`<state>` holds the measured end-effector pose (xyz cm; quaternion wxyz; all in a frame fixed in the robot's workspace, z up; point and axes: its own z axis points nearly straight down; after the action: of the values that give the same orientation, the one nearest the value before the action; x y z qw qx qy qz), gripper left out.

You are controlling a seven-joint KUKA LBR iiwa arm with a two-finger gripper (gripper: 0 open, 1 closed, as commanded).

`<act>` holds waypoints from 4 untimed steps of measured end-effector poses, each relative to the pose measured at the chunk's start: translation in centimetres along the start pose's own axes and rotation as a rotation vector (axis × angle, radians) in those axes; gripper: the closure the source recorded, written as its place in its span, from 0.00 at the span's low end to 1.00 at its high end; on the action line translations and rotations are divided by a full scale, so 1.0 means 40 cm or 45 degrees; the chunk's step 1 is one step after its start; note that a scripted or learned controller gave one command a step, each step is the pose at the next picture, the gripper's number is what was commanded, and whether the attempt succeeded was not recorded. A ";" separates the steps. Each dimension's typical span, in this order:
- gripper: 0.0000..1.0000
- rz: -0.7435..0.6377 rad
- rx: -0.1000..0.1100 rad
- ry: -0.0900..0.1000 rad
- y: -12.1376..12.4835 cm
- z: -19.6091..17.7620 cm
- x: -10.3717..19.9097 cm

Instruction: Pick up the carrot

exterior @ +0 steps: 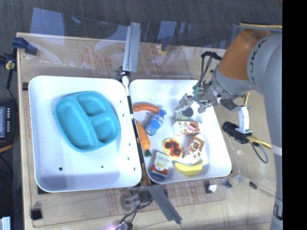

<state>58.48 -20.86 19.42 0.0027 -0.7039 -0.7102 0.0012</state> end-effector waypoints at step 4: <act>1.00 -0.507 -0.017 -0.017 -0.177 0.222 0.243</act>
<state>51.26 -11.19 10.61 -0.0065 -0.5496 -0.8354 0.0008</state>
